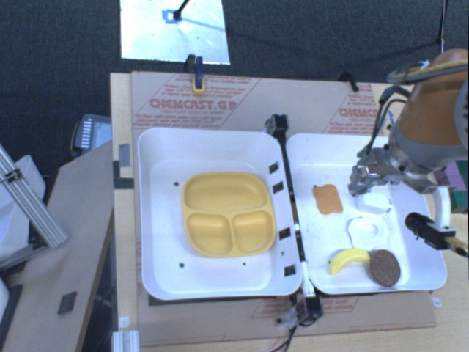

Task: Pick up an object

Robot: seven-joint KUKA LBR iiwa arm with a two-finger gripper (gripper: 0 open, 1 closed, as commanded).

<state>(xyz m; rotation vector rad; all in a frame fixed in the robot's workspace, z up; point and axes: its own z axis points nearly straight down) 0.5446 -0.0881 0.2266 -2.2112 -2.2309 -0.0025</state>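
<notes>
- The worktop (242,94) carries two shallow white bins side by side, resting on a brown sheet printed with red lettering.
- The left bin (157,196) holds a yellow divided tray (227,213) with one wide compartment on the far side and two smaller ones on the near side.
- The right bin (425,273) holds several small things, all lying loose on its floor.
- An orange flat piece (327,199) lies toward the left of the right bin, near the middle divider.
- A white fried-egg shape (364,231) lies near the middle of the right bin, to the right of and nearer than the orange piece.
- A yellow banana (349,259) lies at the near side of the right bin, just beside a brown round cookie (385,267) on its right.
- Another white flat piece (375,201) lies just under the gripper's end, beyond the egg shape.
- The arm (432,116) reaches in from the right, its orange band above the far right part of the bin.
- The gripper (363,177) hangs low over the right bin, to the right of the orange piece; whether its fingers are spread or closed cannot be told, and nothing is seen between them.
</notes>
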